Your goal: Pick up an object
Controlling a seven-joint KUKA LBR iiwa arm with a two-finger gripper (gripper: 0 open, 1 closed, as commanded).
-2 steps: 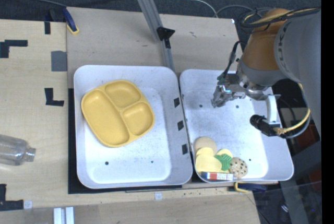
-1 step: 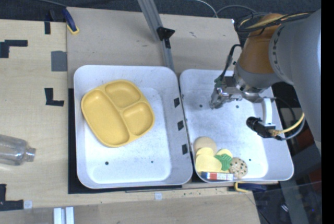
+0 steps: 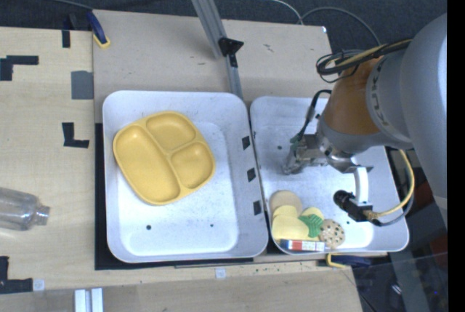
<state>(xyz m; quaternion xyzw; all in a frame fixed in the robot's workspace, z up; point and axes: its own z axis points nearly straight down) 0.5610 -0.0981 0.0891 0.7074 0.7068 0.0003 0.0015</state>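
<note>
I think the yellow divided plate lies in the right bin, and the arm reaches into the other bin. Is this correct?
Not quite. The camera view shows the yellow divided plate in the left bin. The arm reaches into the other one, the right bin, where the gripper is low beside a cluster of small items.

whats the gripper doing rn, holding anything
gripper: low over the right bin, nothing visibly held; open or shut cannot be told

The bench is light wood with some dark tape marks at its left; two white bins lie on it side by side, the left bin and the right bin; a clear plastic bottle lies at the left edge.
</note>
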